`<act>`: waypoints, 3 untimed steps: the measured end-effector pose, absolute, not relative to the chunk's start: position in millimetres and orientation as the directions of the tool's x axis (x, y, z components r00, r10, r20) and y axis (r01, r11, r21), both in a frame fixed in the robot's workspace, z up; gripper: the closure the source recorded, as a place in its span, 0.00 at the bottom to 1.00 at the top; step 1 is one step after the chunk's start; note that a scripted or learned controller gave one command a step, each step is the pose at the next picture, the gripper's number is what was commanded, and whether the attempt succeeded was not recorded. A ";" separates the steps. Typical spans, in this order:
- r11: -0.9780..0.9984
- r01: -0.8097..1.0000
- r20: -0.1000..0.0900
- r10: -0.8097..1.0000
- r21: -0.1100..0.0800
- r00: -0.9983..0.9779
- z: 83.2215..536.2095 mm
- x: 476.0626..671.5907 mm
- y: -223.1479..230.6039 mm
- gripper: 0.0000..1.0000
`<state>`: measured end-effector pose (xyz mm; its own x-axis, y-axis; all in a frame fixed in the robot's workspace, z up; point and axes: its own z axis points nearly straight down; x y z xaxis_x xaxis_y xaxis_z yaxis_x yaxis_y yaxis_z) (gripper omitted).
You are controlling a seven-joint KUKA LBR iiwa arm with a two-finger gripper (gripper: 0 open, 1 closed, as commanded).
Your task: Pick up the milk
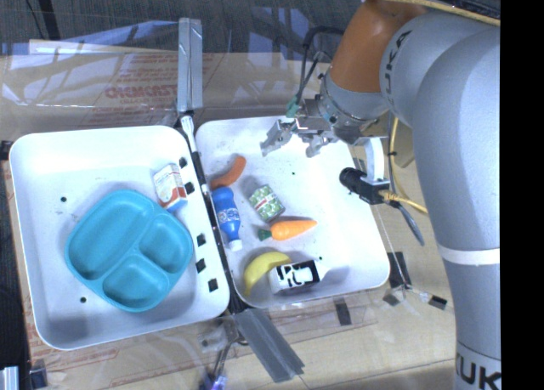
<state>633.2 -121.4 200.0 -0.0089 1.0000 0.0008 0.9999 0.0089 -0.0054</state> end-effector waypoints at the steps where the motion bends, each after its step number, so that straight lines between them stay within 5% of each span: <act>1: -0.119 0.993 0.000 0.993 -0.006 0.119 121.8 578.5 -126.3 0.00; 2: 0.285 0.959 0.002 0.959 -0.003 -0.285 150.0 548.8 -132.2 0.00; 3: 0.371 0.929 -0.009 0.929 0.003 -0.371 94.7 601.2 -105.0 0.00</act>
<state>601.2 -105.0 94.7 -0.3711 0.9285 -0.0089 0.9286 0.3712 0.0028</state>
